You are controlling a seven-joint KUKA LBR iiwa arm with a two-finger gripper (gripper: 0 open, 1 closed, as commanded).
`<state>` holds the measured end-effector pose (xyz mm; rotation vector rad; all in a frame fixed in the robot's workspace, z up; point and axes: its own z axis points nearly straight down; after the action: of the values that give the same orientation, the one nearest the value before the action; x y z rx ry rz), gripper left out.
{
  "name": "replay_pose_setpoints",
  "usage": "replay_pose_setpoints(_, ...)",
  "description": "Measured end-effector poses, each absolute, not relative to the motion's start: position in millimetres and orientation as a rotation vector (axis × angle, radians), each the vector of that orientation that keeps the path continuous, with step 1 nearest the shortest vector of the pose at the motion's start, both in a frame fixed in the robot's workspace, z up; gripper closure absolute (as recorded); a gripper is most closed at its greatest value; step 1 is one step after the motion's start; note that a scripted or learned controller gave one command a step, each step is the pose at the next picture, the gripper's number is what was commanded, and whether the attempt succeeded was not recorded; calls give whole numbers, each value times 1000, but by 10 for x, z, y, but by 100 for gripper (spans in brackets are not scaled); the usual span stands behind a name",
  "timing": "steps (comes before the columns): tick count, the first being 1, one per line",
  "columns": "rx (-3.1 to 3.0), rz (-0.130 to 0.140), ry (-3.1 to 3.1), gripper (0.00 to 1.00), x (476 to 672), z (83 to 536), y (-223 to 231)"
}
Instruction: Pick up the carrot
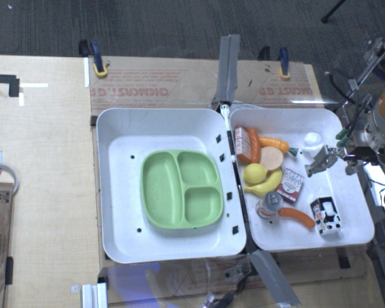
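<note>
Fingers (317,165) of the gripper (337,160) stand apart with nothing between them, hovering at the three o'clock side of the right bin (346,236). At nine o'clock from the gripper, the carrot (274,143) lies near the bin's upper left, beside a lemon (255,173).
</note>
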<state>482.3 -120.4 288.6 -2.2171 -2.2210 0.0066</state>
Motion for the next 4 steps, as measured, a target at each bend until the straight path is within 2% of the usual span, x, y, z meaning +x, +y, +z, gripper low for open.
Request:
replay_pose_setpoints(1, -2278, 8, -2162, 0, 4913, 4003, -1562)
replay_pose_setpoints(2, -1747, 4, -2606, 0, 5073, 2468, -1307)
replay_pose_setpoints(3, -1570, 2, -2719, 0, 5939, 1719, -1449)
replay_pose_setpoints(4, -1711, 1, -2634, 0, 6397, 895, -1605)
